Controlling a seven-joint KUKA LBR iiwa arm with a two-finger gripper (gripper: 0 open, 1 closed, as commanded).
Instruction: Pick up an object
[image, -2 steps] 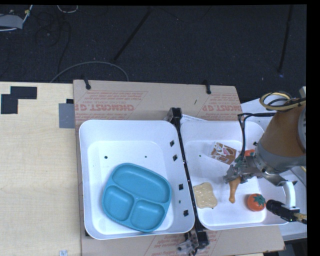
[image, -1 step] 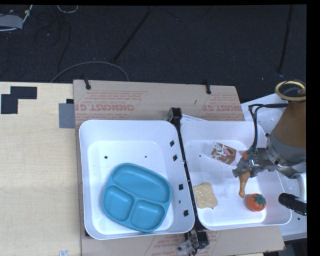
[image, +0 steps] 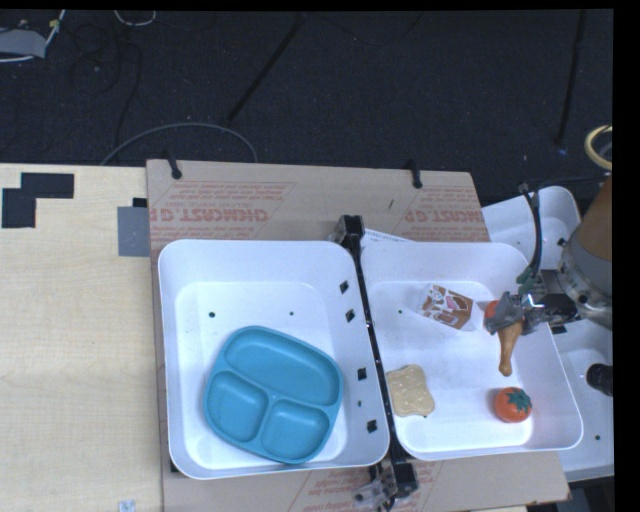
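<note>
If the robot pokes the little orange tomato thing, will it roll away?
Probably a bit. The tomato looks round and smooth, so a poke could set it rolling across the flat floor of the right bin. The wall close by would likely stop it. It looks like a small toy, so it's probably light and easy to shove.

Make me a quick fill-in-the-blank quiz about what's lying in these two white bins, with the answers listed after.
1. The blue divided plate lies in the ____ bin.
2. The tomato sits near the right bin's front-____ corner.
3. The tan flat piece lies in the right bin beside the ____ between the bins.
4. The plate has ____ compartments.

Missing words: left; right; divider; three
</note>
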